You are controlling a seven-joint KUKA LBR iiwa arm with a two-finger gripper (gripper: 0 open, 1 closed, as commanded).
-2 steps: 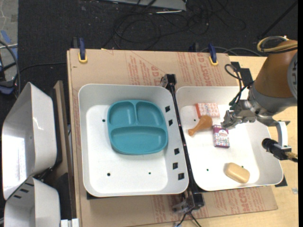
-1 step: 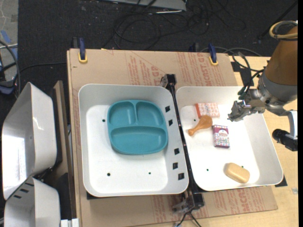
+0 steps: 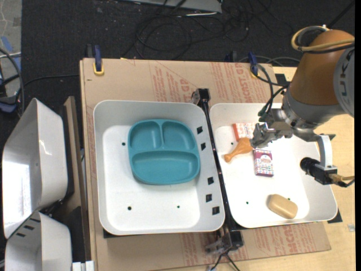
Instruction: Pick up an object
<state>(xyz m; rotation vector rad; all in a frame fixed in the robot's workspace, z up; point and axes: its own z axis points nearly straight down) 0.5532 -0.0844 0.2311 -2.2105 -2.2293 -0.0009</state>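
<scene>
Orange plastic drumstick [image 3: 238, 149] lies below the claw [image 3: 262, 135], grip state unclear; descend centred over its narrow shaft, clear of the pink carton [image 3: 263, 162].

A robotics lab: cardboard-topped bench [image 3: 169, 78], clamps [image 3: 98, 66], loose cables [image 3: 169, 24] on the floor.

A teal divided plate [image 3: 164, 151] sits in the left white bin [image 3: 107, 168]. In the right white bin [image 3: 316, 210] lie an orange toy drumstick [image 3: 238, 149], a red-and-white packet [image 3: 243, 131] at its 12 o'clock, a pink-and-white patterned box [image 3: 263, 162], and a tan soap-like block [image 3: 281, 206]. The tabletop [image 3: 146, 81] is tan cardboard with red lettering.
</scene>
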